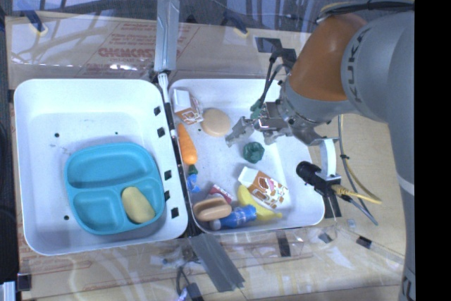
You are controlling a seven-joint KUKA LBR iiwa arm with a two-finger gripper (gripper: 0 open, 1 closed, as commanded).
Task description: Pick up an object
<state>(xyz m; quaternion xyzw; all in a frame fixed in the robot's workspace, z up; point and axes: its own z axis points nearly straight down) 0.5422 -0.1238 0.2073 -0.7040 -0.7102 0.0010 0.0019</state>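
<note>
Camera view from above the bench, described near to far: two shallow white bins sit side by side. At the near edge of the right bin point(211, 91) lie a toy hot dog point(213, 209), a blue bottle point(238, 217) on its side, a yellow banana point(255, 206) and a small printed carton point(265, 189) resting on it. In the left bin point(42, 116) a teal divided tray point(106, 173) holds a yellow lemon-like toy point(138, 204) in its near right compartment. Farther back in the right bin are an orange carrot point(187, 144) by the left wall, a dark green lump point(254, 151), a tan round bun point(217, 122) and a small box point(187, 114). The gripper point(246, 129) hangs just above and beside the green lump, its fingers spread apart with nothing between them. By the look of it, nothing is picked up yet: closing on an object and lifting it remain.
</note>
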